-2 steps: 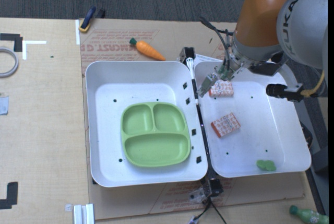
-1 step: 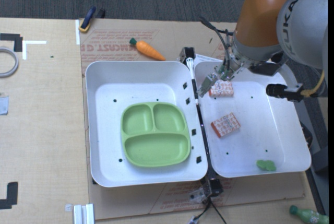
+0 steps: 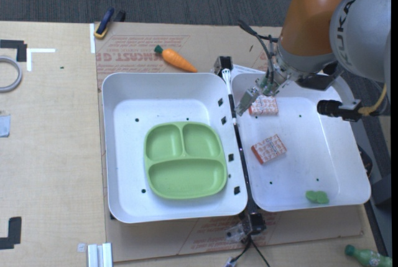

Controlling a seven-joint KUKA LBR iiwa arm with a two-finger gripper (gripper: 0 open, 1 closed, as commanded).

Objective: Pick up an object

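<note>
In the right bin point(image 3: 339, 154) lie a red-and-white box point(image 3: 265, 107) near the far left corner, a second red-and-white box point(image 3: 268, 149) in the middle, and a small green object point(image 3: 317, 197) at the front right. My gripper point(image 3: 260, 93) hangs low over the far left corner, right at the first box's upper left edge. The grey arm with its orange band covers the bin's far right. Nothing is visibly lifted.
A green divided plate point(image 3: 185, 160) fills the middle of the left bin point(image 3: 124, 135). Outside the bins, an orange carrot point(image 3: 176, 59) and a blue marker point(image 3: 104, 23) lie on the cardboard behind them. A green bottle point(image 3: 367, 254) lies at the bottom right.
</note>
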